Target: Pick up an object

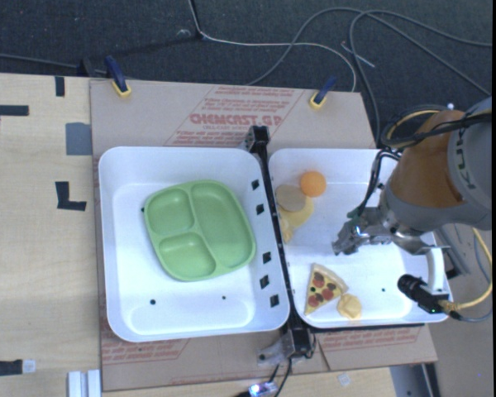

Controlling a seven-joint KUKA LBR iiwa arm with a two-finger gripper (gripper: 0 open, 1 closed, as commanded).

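Approaching is the step in hand, by the look of it: the pincer (348, 243) hangs low over the right-hand shallow white bin (339, 160), and nothing sits between its fingers. Whether those fingers are spread or pressed together cannot be told from this slant.

Nearest the camera's bottom edge, along the front of that bin, lie a toy pizza wedge with red dots (322, 287) and, just beside it, a small yellow lump (350, 307). Both are near the pincer, a little to its front. Farther back, by the dividing wall, a pale yellow toy with a tan round top (293, 204) rests beside a small orange ball (313, 183).

The next move likely calls for selecting one candidate, centring the pincer over it and descending. The pizza wedge is closest but lies flat, so a pinch across its edges may slip.

The left-hand shallow white bin (116, 172) carries a green three-compartment plastic plate (200, 229).

Farthest back, the brown cardboard sheet (231, 114) on the tabletop bears red print, readable in part as "CHEMCAST"; the smaller lines are illegible.
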